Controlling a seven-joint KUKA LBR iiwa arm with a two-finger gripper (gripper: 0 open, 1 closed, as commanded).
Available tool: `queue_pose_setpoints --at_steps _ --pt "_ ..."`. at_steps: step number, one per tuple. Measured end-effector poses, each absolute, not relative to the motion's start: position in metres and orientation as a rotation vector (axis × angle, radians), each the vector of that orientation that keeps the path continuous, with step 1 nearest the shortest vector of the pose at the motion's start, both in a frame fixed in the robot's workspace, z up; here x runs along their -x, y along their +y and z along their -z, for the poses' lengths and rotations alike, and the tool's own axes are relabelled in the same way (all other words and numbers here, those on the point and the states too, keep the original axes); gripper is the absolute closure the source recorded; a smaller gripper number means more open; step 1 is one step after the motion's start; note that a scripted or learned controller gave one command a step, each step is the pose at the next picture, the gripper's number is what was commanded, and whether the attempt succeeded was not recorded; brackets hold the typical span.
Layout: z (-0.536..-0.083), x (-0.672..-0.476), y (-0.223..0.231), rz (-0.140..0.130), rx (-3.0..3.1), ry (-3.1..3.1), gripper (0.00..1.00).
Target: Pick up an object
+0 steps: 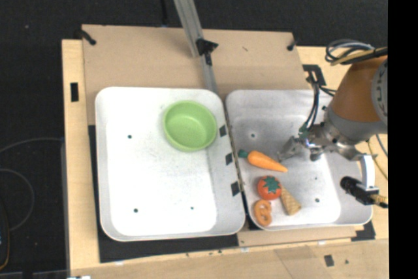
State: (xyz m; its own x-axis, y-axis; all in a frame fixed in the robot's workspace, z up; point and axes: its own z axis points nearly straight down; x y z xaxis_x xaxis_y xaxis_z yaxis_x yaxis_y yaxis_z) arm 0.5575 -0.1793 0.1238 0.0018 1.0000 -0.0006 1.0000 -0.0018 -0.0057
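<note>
Two white bins sit side by side on the bench. The left bin [130, 206] holds a green bowl [190, 125] near its upper right corner. The right bin [261, 108] holds four small toy foods: a carrot [266, 161] lying near the middle, a tomato [268, 187] just below it, an ice-cream cone [290, 201] beside the tomato to the right, and an orange round piece [262, 212] against the bin's lower edge.

Reaching in from the right, the arm has its gripper [295, 147] low over the right bin, just beside the thick end of the carrot. Its fingers look spread apart, with nothing between them, so no object is grasped yet.

Judging from this, the step in hand is the approach: the gripper is closing in on a target, and the carrot is the likeliest one, being nearest. The next move calls for shifting slightly toward the carrot so that the fingers straddle its body across the narrow width, then descending to the bin floor and closing. The carrot's tapered, rounded shape may let it roll or squirt out of a pinch placed off-centre, so the grasp should land near its thicker half.
</note>
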Motion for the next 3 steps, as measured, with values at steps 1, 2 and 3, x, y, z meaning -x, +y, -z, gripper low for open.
queue_pose_setpoints --at_steps 1,2,3 --pt "-0.138 -0.560 -0.180 0.004 2.233 -2.214 1.00" --pt "-0.192 -0.562 -0.192 0.005 2.230 -2.223 1.00" --pt "-0.233 -0.563 -0.193 0.005 2.223 -2.230 1.00"
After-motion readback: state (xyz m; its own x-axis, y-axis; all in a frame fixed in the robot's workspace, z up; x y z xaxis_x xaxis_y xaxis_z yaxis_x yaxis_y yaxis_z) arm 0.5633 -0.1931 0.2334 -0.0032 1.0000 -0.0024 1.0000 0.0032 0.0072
